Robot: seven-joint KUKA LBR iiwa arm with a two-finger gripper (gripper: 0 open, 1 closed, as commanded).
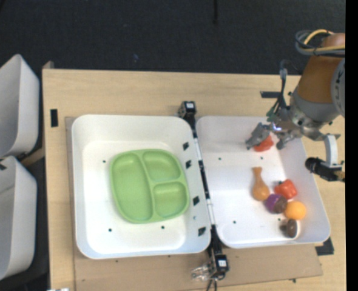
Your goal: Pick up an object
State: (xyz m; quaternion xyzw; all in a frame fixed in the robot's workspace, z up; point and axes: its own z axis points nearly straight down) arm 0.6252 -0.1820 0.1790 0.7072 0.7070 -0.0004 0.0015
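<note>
Right bin [227, 223]: pincer [267, 136] grips a red-orange object [264, 143].

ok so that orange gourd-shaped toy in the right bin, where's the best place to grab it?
Probably across the narrow neck of the orange gourd-shaped toy, from straight above. It lies flat with the neck pointing to the bin's far side, away from the purple piece crowding its bulb.

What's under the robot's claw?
A small red-orange object sits right below the gripper, on the floor of the right bin. The gripper covers its top, so its full shape is hidden, and whether the gripper touches it can't be told.
</note>
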